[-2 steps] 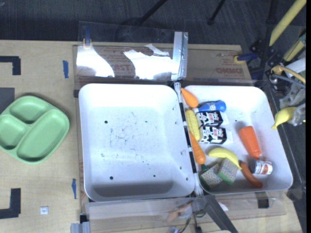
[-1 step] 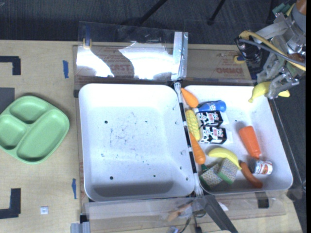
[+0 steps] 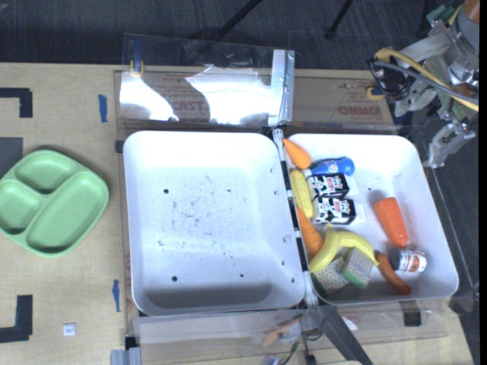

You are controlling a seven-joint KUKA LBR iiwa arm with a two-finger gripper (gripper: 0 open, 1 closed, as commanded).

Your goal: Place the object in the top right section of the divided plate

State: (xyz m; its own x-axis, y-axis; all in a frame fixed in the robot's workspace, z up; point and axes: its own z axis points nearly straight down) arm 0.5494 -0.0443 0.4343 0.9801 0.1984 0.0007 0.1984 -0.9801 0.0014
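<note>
My arm is pale grey metal, with a sliver of orange band at its upper end. Behind my tool, a yellow hose and black cables loop around silver brackets. The tool itself is a light grey, angular piece.

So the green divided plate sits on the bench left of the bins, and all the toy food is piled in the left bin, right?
Not quite. The camera view shows the toy food piled in the right bin, not the left one. The green divided plate does sit on the bench left of the bins.
</note>
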